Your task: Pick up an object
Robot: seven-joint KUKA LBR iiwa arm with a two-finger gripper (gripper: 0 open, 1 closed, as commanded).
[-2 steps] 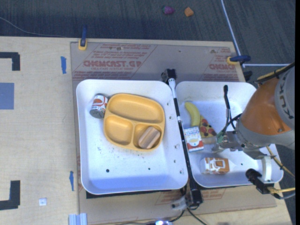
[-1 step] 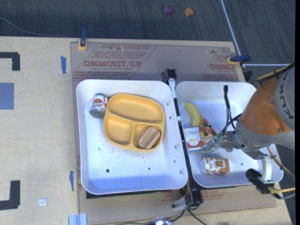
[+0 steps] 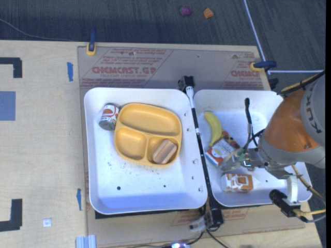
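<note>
In the right bin (image 3: 269,196) my gripper (image 3: 231,161) is down low, reaching in from the right under the orange-banded wrist. It hovers over a red-and-white packet (image 3: 219,151), with a small orange-and-white carton (image 3: 238,182) just below it. A yellow banana (image 3: 213,126) lies at the bin's upper left. Nothing can be seen held between the fingers.
The left bin (image 3: 145,192) holds a yellow divided tray (image 3: 147,132) with a tan bread roll (image 3: 164,151) in its lower right compartment, and a small can (image 3: 108,117) beside the tray. Black clamps (image 3: 186,82) sit between the bins. Cables trail near the arm.
</note>
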